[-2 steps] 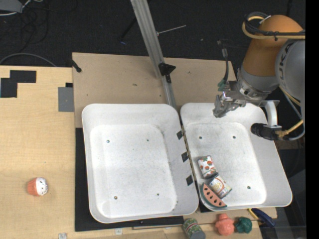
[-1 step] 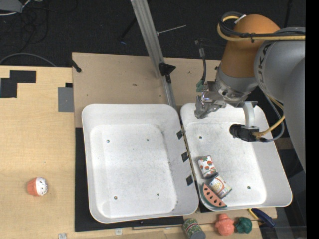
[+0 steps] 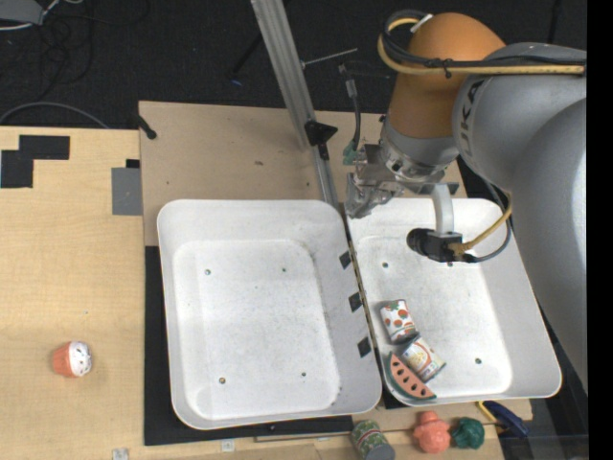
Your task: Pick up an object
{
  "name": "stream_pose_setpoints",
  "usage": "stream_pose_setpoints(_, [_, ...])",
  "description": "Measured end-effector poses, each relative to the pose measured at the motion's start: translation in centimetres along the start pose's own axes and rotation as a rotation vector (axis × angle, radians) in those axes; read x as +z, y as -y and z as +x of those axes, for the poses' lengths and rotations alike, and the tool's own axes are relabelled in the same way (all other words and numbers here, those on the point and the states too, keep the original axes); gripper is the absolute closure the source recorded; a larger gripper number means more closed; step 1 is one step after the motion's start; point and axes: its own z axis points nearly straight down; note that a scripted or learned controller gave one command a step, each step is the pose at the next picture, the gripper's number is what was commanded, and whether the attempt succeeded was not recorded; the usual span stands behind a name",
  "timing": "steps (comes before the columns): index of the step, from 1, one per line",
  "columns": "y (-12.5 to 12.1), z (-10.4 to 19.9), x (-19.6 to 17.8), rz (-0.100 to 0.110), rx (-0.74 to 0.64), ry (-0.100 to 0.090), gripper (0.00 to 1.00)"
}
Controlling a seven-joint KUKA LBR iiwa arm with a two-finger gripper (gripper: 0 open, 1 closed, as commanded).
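My gripper (image 3: 366,197) hangs over the far left corner of the right bin (image 3: 484,300), close to the divider between the two bins. Three small objects lie at that bin's near left corner, well below the gripper: a red and white carton (image 3: 396,319), a small tin (image 3: 420,359) and a watermelon slice toy (image 3: 409,383) against the front rim. The gripper is apart from all of them.
The left bin (image 3: 192,220) lies beside the right one. A slanted metal rail (image 3: 287,65) rises behind the gripper. A red and white doll (image 3: 72,359) sits on the wooden table at far left. A can (image 3: 369,439), a pink toy (image 3: 431,432) and a green toy (image 3: 467,432) lie outside the front rim.
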Motion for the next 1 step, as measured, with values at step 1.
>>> stream_pose_setpoints(1, [-0.91, 5.02, -0.90, 0.000, 0.000, 0.000, 1.00])
